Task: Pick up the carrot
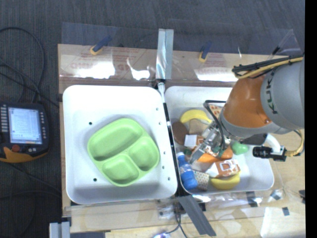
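- Two-finger gripper [207, 145] is down in the right white bin [257, 180], among the clutter; the pile and the wrist block the view of its tips, so whether it is spread or closed cannot be told.
- Orange carrot [207, 158] lies just below and beside the gripper tip, in the middle of the right bin; contact cannot be judged.
- Grey arm with orange band [252, 110] covers the upper right part of that bin. Dark letters "KU" show on the grey casing, cut off at the frame's edge.
- Around the carrot: a small white and orange carton [227, 168] to its right, printing too small to read; a yellow banana [225, 182] under the carton; a blue plastic bottle [186, 172] to the left by the bin wall; a second yellow banana-shaped piece [194, 116] at the top; a green round object [240, 148] partly hidden by the wrist.
- Brown and white items beneath the gripper are too jumbled to identify.
- Left white bin [79, 108] holds a light green three-compartment plastic tray [124, 150].
- Black handheld control pendant [22, 128] with a lit screen sits on the dark floor far left; screen text is illegible.
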Controlling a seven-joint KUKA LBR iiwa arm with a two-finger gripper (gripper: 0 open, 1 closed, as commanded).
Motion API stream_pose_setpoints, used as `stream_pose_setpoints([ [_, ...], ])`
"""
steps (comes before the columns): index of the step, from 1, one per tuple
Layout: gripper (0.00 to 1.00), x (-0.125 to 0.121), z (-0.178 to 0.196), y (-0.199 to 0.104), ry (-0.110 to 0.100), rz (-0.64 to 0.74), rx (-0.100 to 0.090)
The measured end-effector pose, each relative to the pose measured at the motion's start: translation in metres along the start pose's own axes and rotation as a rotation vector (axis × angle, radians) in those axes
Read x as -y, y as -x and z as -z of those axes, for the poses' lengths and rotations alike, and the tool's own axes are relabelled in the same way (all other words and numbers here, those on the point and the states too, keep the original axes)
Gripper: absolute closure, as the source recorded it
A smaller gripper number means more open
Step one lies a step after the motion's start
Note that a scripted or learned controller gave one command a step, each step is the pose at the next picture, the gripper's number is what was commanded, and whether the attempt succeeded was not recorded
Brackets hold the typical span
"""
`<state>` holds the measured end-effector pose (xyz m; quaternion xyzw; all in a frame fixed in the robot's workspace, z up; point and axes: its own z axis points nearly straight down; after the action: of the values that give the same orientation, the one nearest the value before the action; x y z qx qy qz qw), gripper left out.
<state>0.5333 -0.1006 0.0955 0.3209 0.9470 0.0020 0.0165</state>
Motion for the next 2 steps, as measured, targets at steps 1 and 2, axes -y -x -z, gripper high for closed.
stream_pose_setpoints([
  [1, 1.0, -0.002, 0.011, 0.002, 0.002, 0.002, 0.006],
  [2, 1.0, -0.025, 0.092, -0.076, -0.011, 0.056, -0.027],
])
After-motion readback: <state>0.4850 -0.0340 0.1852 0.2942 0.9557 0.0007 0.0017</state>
